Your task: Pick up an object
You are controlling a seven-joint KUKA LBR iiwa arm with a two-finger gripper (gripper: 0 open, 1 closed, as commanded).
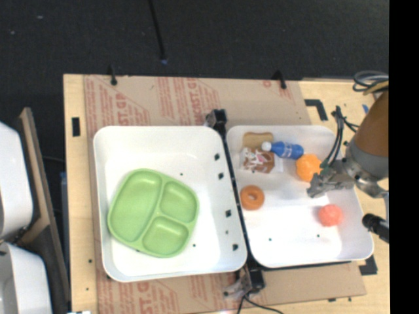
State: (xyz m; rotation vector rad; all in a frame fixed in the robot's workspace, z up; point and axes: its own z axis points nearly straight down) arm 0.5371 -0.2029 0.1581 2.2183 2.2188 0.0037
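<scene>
The right bin (294, 250) holds several small objects. An orange ball (306, 167) lies near its right side, with a blue bottle (284, 150) just behind it. A brown-and-white packet (256, 160) and a tan block (257, 139) sit at the back left. An orange ring (252, 197) lies near the left wall, and a pink ball (330, 214) rests toward the front right. My gripper (321, 184) hangs low over the bin between the orange ball and the pink ball, just right of the orange ball. Nothing shows in it.
The left bin (131, 142) holds a green divided plate (154, 212). A black divider (229, 182) runs between the bins. The arm's orange band (374, 133) and cables rise at the right edge. White floor in the right bin lies between the ring and the pink ball.
</scene>
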